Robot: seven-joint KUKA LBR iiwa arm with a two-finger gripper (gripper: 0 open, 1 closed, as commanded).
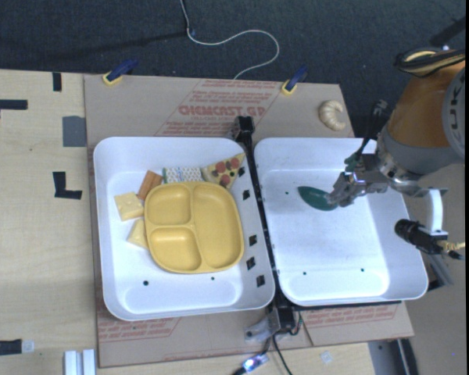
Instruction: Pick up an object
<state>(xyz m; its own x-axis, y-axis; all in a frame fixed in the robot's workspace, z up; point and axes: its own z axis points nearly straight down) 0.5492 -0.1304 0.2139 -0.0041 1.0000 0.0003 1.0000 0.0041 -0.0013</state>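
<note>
Camera view: the gripper is seen low in the right bin, at the handle end of a green spoon. Its grip state cannot be told. The spoon's bowl lies just beyond the gripper, toward the yellow divided plate in the left bin. Risk is judged: with so thin an end contacted, the spoon could pivot or slip free on lifting.

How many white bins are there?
2. The left bin holds a yellow plate and small pieces; the right bin holds a green thing beside the hand.
</note>
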